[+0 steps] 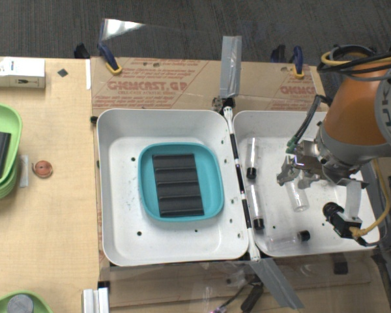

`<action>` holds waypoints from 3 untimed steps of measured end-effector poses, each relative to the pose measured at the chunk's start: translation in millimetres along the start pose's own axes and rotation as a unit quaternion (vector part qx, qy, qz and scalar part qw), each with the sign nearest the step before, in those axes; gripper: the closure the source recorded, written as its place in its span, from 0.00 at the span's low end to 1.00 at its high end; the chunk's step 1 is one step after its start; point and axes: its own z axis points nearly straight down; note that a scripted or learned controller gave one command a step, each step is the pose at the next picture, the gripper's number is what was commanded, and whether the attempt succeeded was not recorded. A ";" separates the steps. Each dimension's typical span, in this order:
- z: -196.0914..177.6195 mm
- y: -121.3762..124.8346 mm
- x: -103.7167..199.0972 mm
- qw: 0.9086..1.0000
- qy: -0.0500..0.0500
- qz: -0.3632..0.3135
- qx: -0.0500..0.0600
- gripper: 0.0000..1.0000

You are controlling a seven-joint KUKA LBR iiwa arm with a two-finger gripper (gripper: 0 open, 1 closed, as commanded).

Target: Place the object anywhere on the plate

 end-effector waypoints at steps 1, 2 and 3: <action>17.3 -3.7 60.8 0.989 0.000 -0.149 0.000 1.00; 17.2 -3.6 60.5 0.989 0.000 -0.148 0.000 0.00; -28.5 -23.2 89.3 0.993 0.000 -0.118 -0.001 0.00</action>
